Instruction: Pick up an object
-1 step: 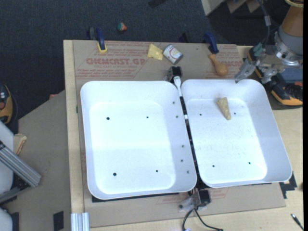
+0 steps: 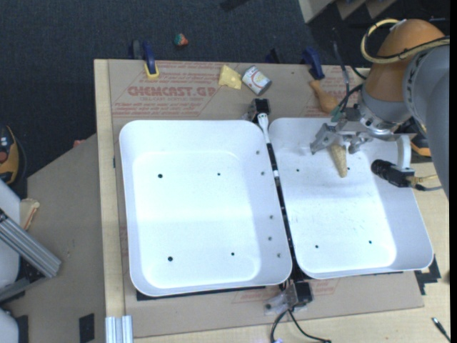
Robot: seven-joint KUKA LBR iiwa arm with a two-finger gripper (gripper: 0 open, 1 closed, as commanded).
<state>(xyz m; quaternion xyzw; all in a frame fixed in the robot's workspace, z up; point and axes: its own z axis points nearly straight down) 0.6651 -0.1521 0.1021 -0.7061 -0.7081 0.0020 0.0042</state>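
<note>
We think the grab could slip, because the tan cone (image 2: 340,161) is thin and pointed and could tip out. It sits in the right bin (image 2: 357,256), near the top right of the frame. Our gripper (image 2: 335,145) hangs right over it, fingers spread wide, holding nothing. The left bin (image 2: 193,263) has bare white floor with small dark dots.

Two shallow white plastic bins sit side by side on the flat brown cardboard-topped bench (image 2: 178,95): left bin (image 2: 136,191), right bin (image 2: 400,234). The grey two-finger gripper (image 2: 334,148) hangs over the right bin's rear part.
</note>
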